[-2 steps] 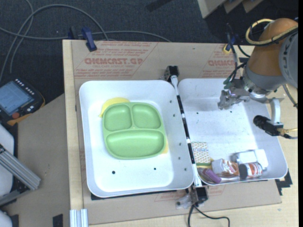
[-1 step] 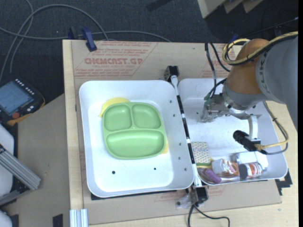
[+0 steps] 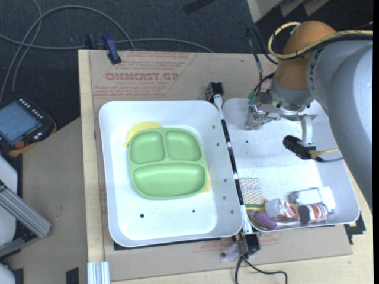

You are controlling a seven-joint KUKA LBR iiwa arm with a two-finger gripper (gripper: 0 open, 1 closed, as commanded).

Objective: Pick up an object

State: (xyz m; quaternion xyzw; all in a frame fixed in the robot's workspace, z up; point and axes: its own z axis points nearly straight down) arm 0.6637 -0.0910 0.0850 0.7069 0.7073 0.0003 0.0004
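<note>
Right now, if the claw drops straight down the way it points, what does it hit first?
Probably bare floor of the right bin: the claw hangs over its far-left corner, with no item under it. Depth is hard to judge.

Bright, even overhead light; slightly soft focus.

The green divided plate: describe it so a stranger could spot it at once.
Of the two white bins, take the left bin. The green divided plate lies near its middle, over a yellow item peeking out behind. It alone is pale green, with three compartments.
</note>
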